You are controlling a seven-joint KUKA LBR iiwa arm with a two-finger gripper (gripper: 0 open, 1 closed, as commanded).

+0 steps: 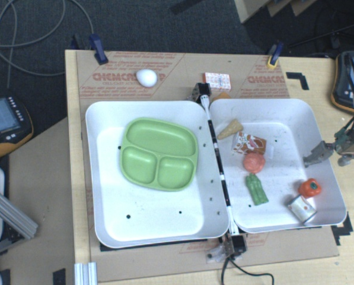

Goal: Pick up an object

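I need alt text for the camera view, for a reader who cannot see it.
Two white bins sit side by side: the left bin holds a green divided plate, and the right bin holds small toy foods, among them a tomato and a can. The gripper reaches in over its right rim.

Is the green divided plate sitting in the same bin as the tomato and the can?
No: the green divided plate lies in the left bin, while the tomato and can sit in the right bin.
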